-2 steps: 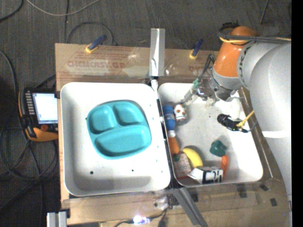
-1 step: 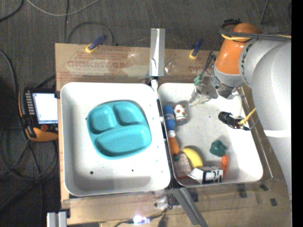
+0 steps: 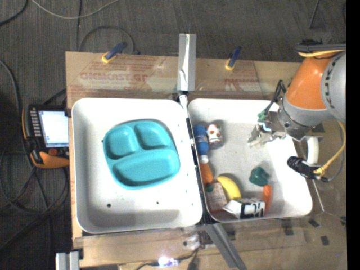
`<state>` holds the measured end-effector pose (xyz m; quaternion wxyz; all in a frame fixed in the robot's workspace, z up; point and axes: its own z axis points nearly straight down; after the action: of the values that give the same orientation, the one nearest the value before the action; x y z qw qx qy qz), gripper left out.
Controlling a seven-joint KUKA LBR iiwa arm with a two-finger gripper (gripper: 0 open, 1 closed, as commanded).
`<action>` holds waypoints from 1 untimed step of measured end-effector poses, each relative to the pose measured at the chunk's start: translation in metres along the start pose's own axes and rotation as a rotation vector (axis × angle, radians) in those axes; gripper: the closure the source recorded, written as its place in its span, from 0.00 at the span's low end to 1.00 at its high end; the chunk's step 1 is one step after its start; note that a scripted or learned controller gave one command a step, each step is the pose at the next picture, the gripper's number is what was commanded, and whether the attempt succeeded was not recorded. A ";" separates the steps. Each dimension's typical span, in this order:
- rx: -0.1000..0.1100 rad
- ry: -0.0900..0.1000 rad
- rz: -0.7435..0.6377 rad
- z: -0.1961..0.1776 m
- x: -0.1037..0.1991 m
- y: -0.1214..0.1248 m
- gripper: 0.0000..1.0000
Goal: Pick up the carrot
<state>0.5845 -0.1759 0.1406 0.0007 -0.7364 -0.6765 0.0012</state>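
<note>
Lying well below the pincer (image 3: 260, 136), apart from it, the carrot (image 3: 267, 194) rests beside a green object (image 3: 259, 176); pincer opening cannot be determined.

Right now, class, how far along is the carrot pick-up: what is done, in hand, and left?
Done: the arm has reached in over the right bin. In hand: nothing visible; the gripper sits above the bin's upper part. Left: the carrot lies near the bin's lower right beside the green toy, apart from the gripper, not yet grasped or lifted.
</note>
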 end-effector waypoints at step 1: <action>0.000 0.001 0.008 -0.002 0.063 0.046 1.00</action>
<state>0.6357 -0.1166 0.1420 0.0009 -0.7393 -0.6734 0.0009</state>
